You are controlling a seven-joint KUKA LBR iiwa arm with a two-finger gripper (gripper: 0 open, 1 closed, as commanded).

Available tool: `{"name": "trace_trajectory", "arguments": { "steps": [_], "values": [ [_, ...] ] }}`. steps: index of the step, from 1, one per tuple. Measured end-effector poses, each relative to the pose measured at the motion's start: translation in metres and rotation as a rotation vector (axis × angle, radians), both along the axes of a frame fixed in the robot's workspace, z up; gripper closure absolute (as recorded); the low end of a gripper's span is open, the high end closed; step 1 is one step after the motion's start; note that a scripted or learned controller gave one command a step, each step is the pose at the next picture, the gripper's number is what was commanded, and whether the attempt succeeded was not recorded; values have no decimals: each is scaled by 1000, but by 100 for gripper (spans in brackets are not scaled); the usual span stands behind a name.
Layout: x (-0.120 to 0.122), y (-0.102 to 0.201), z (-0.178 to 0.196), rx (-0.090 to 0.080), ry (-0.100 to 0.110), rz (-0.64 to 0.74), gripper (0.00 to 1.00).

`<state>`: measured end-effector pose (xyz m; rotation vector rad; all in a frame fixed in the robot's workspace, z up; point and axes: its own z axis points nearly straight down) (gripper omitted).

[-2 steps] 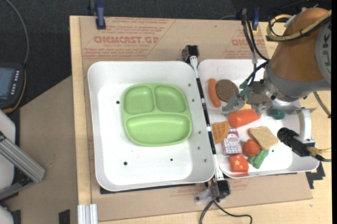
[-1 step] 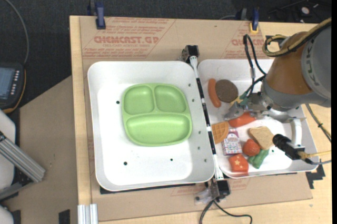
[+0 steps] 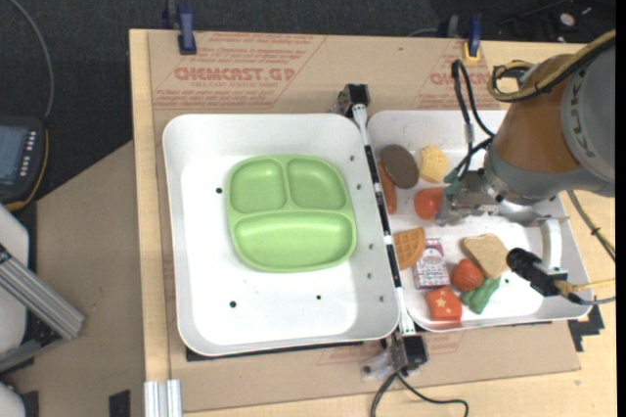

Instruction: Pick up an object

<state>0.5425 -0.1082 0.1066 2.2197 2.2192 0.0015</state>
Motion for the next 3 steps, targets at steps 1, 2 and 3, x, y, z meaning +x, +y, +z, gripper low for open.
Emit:
{"name": "trace_trajectory", "arguments": {
  "steps": [1, 2, 3],
  "values": [
    [0, 0, -1, 0, 1, -1, 0],
    [56, -5, -23, -1, -2, 2, 0],
    [34, 7, -22, 3, 6, 0, 0]
  ]
}}
